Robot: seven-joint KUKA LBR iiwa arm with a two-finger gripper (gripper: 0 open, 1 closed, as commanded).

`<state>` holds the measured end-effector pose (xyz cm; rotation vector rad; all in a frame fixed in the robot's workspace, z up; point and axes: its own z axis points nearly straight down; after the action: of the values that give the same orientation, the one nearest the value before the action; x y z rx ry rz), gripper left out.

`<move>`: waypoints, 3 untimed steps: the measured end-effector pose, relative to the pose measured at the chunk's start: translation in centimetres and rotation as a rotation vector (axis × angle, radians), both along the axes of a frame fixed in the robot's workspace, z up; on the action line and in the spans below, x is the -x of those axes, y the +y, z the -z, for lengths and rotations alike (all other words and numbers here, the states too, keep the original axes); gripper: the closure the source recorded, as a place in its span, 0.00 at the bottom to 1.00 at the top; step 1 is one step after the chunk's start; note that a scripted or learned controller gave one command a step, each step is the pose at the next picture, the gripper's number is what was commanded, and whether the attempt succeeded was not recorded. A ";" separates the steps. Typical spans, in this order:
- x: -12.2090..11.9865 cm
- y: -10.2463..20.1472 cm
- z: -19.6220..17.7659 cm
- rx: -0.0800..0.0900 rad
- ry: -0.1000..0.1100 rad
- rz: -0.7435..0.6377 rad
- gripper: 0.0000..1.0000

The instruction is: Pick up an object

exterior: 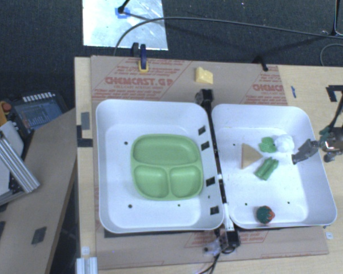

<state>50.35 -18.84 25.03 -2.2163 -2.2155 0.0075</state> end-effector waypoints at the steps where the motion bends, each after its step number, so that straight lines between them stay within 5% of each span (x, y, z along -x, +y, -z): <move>1: -0.2 0.0 -0.5 0.003 -0.011 -0.003 0.00; 3: 1.0 -0.4 11.1 0.001 -0.006 -0.001 0.00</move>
<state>49.32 -19.22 13.91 -2.2181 -2.2200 0.0019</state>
